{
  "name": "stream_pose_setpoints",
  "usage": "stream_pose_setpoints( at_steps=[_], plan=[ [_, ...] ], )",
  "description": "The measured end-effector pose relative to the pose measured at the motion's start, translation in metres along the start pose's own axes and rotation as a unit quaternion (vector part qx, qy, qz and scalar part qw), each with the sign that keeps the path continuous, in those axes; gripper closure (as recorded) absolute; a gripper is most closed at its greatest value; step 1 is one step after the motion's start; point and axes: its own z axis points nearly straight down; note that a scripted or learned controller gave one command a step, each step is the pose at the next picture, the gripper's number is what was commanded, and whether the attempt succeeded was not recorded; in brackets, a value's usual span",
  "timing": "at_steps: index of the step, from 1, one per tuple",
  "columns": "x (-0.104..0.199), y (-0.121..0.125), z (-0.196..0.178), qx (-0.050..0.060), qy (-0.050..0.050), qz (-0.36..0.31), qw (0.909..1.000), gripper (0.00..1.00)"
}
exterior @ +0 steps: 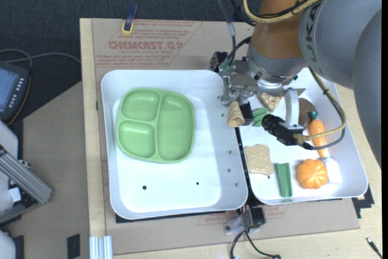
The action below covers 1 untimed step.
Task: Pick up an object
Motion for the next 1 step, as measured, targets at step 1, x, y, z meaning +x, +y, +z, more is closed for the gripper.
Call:
stream_pose_setpoints(
  at_steps=[1],
  plan=[
    [0.0244, -0.0076, 0.0068, 0.003, 0.0, 0.002, 1.0, 1.0]
  ],
)
